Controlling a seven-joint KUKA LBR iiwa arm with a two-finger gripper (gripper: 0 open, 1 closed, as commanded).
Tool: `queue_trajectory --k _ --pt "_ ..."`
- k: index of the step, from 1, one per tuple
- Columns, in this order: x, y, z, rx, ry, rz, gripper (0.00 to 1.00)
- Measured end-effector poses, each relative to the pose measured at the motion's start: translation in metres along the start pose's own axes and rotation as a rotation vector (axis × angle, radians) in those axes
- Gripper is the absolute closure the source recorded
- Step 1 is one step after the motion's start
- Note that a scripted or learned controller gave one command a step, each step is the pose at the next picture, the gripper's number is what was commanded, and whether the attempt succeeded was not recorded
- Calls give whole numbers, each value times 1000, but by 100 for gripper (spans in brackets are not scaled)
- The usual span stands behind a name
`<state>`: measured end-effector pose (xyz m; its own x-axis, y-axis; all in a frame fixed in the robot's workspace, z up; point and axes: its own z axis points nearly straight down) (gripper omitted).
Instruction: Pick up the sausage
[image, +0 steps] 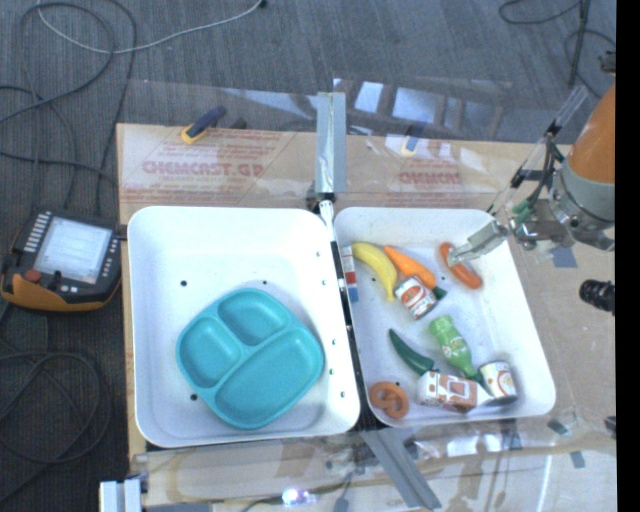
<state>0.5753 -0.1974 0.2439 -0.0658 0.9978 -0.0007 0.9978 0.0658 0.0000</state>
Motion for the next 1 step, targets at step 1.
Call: queue_trajectory --k 1 --pt "-12 29 102 -17 0 -7 0"
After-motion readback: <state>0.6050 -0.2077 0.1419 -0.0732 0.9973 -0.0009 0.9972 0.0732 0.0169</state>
